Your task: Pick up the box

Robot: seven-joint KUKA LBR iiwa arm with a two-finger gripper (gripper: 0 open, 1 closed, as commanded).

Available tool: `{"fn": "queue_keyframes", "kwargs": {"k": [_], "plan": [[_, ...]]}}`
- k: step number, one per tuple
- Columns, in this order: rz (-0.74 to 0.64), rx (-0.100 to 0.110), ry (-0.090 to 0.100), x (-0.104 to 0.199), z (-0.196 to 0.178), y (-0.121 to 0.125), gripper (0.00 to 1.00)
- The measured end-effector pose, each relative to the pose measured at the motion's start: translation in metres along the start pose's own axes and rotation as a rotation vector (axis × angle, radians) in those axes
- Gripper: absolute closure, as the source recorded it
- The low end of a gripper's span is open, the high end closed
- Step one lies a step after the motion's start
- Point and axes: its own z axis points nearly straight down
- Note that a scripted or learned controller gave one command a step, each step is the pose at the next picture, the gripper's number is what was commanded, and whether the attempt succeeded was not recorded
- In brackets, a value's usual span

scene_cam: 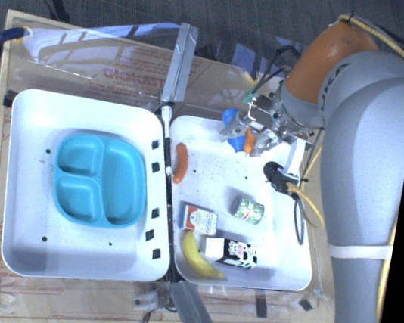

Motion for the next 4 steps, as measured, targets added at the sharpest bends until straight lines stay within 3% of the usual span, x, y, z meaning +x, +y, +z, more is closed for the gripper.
{"fn": "queue_keyframes", "kwargs": {"k": [1, 2, 3, 4], "plan": [[0.091, 0.001, 0.001, -0.019, 0.085, 0.006, 1.00], [0.091, 0.000, 0.001, -0.019, 0.085, 0.006, 0.00], [0.006, -0.002, 0.001, -0.039, 0.084, -0.042, 0.00], [-0.309, -0.003, 0.001, -0.010, 0.056, -0.094, 0.00]]}}
